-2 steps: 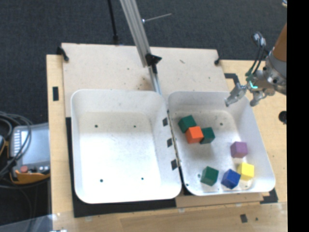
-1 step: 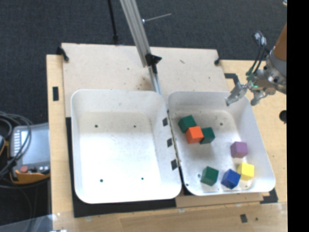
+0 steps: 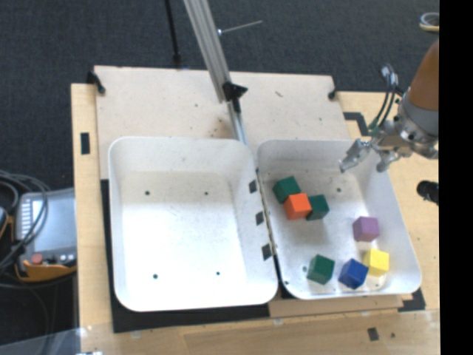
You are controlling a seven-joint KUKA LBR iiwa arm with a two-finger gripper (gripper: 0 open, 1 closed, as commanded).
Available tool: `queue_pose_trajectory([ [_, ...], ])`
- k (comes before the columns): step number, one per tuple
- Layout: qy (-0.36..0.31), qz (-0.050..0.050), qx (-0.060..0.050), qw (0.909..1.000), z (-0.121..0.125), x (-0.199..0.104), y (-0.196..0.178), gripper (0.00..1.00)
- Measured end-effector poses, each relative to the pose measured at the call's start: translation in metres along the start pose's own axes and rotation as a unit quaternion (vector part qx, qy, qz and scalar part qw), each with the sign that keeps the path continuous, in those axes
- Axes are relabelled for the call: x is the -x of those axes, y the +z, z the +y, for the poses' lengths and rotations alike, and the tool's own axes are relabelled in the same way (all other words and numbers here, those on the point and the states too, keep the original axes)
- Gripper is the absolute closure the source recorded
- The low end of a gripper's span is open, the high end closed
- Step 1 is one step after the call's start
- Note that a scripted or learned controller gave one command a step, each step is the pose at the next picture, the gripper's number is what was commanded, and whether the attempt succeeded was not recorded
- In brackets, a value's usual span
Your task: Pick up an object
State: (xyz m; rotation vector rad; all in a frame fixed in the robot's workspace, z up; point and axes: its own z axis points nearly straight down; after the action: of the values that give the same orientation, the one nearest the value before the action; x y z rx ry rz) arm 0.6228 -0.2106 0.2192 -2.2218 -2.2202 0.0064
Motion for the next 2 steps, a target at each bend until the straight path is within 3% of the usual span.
queue_pose_trajectory([
  [2,-0.002,0.001,0.0,1.0,0.002,-0.007,0.117,0.0],
])
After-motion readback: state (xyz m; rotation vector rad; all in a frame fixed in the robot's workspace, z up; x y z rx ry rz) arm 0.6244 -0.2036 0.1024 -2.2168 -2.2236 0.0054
